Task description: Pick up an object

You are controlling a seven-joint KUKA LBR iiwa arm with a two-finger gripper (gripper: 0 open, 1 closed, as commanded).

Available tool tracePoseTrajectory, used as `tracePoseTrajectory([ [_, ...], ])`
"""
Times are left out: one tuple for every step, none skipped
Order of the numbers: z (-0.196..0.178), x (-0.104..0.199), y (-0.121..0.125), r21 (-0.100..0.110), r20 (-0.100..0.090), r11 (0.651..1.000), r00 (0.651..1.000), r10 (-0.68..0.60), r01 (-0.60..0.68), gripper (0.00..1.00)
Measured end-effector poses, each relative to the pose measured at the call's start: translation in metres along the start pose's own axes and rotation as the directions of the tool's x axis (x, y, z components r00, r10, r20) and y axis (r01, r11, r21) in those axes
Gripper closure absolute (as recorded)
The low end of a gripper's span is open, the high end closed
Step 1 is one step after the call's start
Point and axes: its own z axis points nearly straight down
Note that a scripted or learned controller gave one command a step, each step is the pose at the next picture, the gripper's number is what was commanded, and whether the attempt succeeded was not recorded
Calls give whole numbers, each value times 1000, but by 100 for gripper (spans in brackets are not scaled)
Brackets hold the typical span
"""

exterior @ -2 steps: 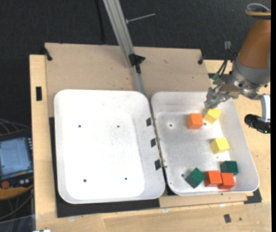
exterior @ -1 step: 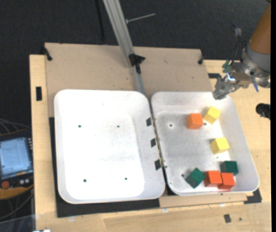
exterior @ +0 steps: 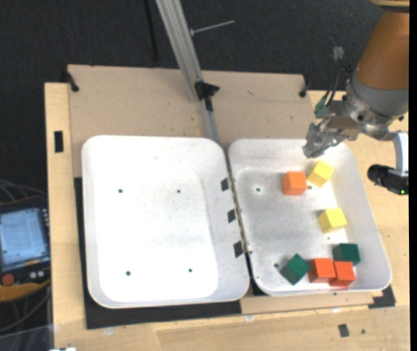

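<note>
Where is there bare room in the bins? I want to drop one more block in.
The left bin has bare floor wall to wall. In the right bin, the left half, from the divider to the orange block, is free. Its near right corner is crowded with green and orange blocks; the gripper hangs over the far edge.

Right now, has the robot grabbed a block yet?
Not yet. All the small cubes lie in the right white bin. The tool hangs over that bin's far edge, just above the yellow cube beside the orange cube, with nothing between its tips. Left to do: lowering, gripping one block and lifting it.
</note>
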Motion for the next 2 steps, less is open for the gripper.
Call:
tracePoseTrajectory([
  [2, 49, -24, 1, -1, 1000, 1000, 0, 0, 100],
  [20, 101, -42, 2, 0, 1000, 1000, -1, 1, 100],
])
